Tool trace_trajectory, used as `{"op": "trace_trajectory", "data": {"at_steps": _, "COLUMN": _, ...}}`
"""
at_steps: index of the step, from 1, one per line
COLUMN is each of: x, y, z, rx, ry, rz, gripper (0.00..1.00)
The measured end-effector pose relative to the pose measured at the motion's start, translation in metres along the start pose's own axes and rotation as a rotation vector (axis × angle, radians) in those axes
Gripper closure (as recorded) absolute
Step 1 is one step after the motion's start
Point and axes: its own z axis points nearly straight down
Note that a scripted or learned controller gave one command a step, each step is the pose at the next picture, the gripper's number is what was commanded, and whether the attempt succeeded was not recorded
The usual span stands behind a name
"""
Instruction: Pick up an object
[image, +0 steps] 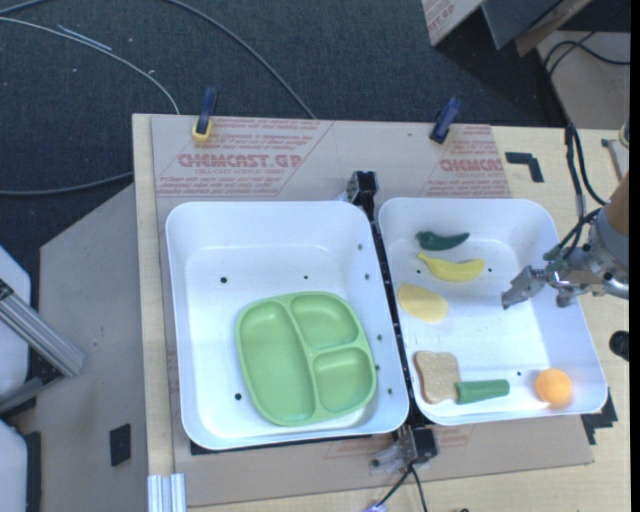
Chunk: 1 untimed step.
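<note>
Left white plastic bin (190, 300) just holds the green divided plate (305, 357). Right white bin (575, 345) has the food: yellow banana (452, 267), orange ball (553, 386). Gripper (522, 290) hovers nearby holding nothing, can't tell jaw state. I'd drop straight down, centered over the banana.

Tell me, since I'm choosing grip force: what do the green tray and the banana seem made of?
Green tray: likely moulded plastic, matte, with one even colour and rounded compartment walls. Banana: probably toy plastic or rubber, uniformly smooth yellow, though softness is unclear.
</note>
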Motion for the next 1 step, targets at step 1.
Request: {"op": "trace_trajectory", "data": {"at_steps": 1, "x": 0.0105, "y": 0.0008, "z": 0.0571, "rx": 0.007, "ry": 0.004, "rz": 0.0, "gripper": 0.0}}
